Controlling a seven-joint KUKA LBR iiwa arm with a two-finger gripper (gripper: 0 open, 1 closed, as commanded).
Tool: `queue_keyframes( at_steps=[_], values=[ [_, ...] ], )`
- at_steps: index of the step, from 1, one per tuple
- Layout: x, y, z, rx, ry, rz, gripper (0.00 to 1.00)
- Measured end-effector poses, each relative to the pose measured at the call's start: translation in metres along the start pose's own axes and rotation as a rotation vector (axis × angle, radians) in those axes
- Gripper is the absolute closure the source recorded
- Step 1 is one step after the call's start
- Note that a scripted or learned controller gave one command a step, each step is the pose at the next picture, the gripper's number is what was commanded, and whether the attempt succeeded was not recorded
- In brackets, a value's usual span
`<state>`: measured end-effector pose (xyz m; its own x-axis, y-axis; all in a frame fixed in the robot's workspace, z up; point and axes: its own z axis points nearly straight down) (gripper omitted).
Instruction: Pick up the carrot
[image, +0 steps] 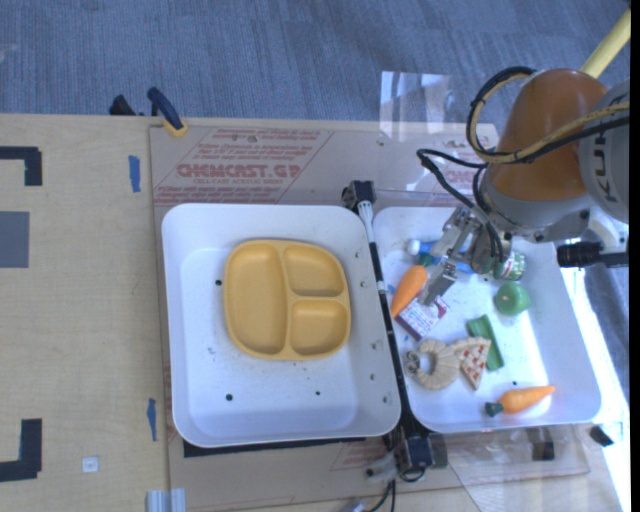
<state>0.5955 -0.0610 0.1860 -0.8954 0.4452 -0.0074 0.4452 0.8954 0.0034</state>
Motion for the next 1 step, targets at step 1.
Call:
queue_keyframes(
  at_steps=[1],
  values=[
    [0.0087,-0.0003,0.0002,0.001,0.004,0.126,0.0]
  ],
)
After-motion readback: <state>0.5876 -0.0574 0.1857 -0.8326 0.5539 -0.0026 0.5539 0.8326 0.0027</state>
